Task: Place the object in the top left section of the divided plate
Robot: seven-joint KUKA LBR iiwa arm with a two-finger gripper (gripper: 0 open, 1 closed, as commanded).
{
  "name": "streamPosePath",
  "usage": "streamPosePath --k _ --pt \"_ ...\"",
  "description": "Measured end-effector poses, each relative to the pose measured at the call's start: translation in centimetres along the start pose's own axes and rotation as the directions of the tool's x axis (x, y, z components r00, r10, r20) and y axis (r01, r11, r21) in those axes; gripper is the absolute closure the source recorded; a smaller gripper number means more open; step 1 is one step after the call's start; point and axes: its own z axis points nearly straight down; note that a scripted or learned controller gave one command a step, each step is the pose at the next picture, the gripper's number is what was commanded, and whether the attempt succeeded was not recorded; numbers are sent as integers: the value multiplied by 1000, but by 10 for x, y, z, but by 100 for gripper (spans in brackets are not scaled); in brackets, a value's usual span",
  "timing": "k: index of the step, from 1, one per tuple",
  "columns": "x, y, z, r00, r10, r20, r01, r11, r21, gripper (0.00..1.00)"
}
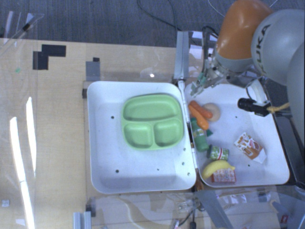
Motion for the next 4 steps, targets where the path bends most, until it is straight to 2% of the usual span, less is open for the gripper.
streamPosePath --k 1,2,3,4 --pt "62 -7 -58 988 151 -2 -151 988 7 100" --pt "112 -2 -145 996 85 -2 -85 996 5 100" --pt "159 23 -56 994 113 -3 -113 994 11 100" --pt "203 13 -94 969 247 -3 -247 969 9 100"
